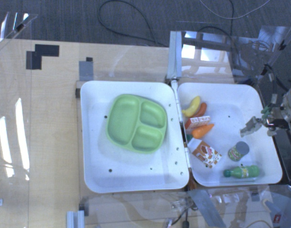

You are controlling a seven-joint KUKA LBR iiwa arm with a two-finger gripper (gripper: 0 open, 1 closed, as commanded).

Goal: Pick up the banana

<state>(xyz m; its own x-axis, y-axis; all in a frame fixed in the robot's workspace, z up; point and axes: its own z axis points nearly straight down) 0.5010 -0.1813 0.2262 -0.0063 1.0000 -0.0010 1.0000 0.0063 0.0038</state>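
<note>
Camera view: banana (191,105) against bin wall (177,109)

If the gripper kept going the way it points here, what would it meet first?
The gripper points left and slightly down across the right bin. The bare bin floor probably comes first. If it stays above the floor, the carrot looks first, not the banana. Height is unclear.

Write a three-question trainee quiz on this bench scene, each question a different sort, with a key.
1. True or false: the banana lies in the same bin as the green tray.
2. Which lies nearest the banana? A) green bottle B) hot dog C) can
3. Fill in: the gripper hangs over the ___ bin.

Key: 1 false; 2 B; 3 right.
</note>
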